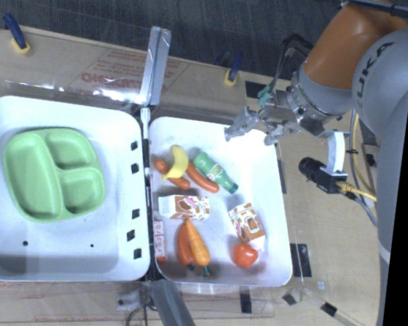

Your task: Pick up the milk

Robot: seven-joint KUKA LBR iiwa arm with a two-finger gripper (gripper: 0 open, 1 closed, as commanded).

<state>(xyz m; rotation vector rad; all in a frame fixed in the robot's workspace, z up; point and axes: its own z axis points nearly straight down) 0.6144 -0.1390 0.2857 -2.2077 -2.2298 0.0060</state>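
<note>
1. Faintly, red printing shows on the cardboard sheet (112, 70) behind the bins, too blurred to read; the arm's grey housing bears large dark letters, partly cut off.
2. Two white-and-brown cartons lie in the right bin (276, 204): a flat one (184, 207) left of centre and a tilted one (247, 224) to its right, just above a tomato (245, 255). Which is the milk I cannot tell.
3. Around them lie a banana (179, 161), a green bottle (215, 171) and carrots (192, 244).
4. The left bin (1, 252) holds a green divided tray (54, 173).
5. The gripper (255, 130) hangs over the right bin's far edge, fingers apart, clamped on nothing.
6. Dark carpet lies beyond the bench.
</note>
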